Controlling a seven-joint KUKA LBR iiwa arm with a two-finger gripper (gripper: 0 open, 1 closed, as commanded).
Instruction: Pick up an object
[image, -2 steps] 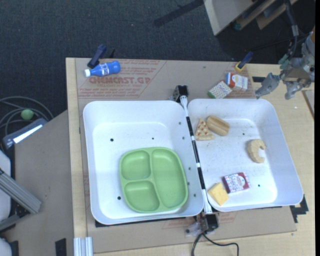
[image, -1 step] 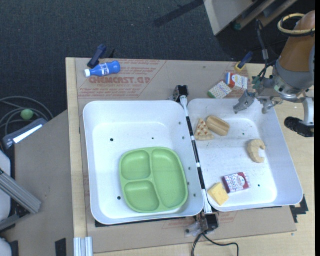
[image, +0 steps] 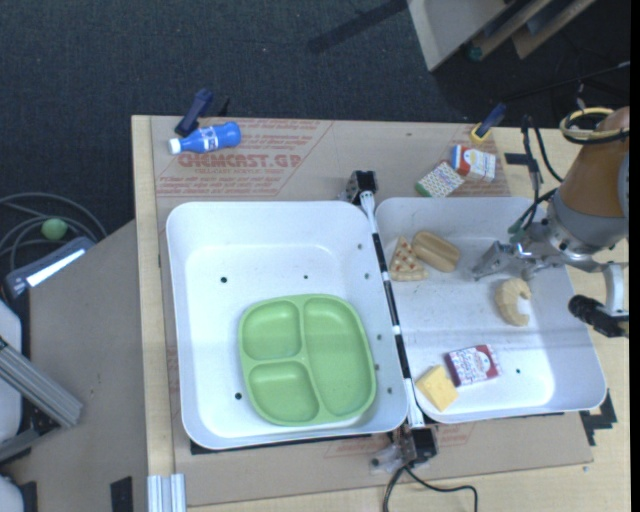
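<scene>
Gripper (image: 497, 262) hangs with fingers spread, holding nothing, near the right bin's (image: 560, 395) back edge, just above a bread roll (image: 514, 300). That roll looks light and soft; pinch gently across its middle.

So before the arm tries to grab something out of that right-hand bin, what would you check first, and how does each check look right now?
1. Gripper over the right bin: ok.
2. Nothing between its fingers: ok, they stand spread and bare.
3. A target within easy reach: ok, the pale bread-like piece lies just below the fingertips.
4. Target free of neighbours: ok, it lies apart from the hot dog bun and waffle.
5. Fingers lined up over that piece: not ok, they sit a little above and to the left of it in this view.
6. Height above the bin floor: cannot tell.
</scene>
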